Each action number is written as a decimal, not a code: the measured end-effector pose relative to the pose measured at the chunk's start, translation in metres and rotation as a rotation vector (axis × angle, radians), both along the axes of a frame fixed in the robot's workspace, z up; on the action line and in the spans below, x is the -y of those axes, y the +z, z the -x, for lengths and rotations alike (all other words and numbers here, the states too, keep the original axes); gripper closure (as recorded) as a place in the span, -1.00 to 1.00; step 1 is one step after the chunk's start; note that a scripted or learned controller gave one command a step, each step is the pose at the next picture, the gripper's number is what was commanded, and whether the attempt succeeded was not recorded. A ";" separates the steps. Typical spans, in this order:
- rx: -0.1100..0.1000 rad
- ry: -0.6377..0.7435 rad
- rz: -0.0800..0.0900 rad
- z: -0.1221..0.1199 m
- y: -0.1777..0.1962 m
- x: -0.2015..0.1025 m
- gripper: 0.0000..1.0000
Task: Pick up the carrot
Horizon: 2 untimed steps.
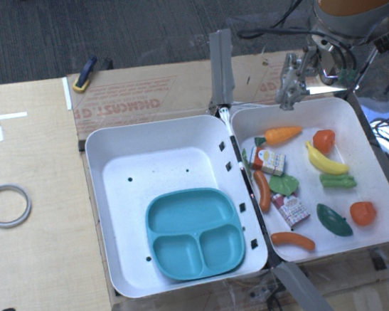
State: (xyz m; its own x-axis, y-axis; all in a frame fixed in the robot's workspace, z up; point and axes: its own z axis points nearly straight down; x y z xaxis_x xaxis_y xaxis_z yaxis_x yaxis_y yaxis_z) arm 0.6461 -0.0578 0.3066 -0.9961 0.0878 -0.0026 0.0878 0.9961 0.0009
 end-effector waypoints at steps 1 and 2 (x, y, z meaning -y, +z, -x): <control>-0.002 -0.001 0.000 0.000 -0.001 0.000 -1.00; -0.004 -0.103 0.000 0.037 -0.114 0.074 -1.00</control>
State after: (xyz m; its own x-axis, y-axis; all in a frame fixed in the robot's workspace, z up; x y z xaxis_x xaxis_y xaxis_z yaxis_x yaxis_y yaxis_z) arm 0.6089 -0.1316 0.1922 -0.9819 0.1895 0.0009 0.1895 0.9819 0.0004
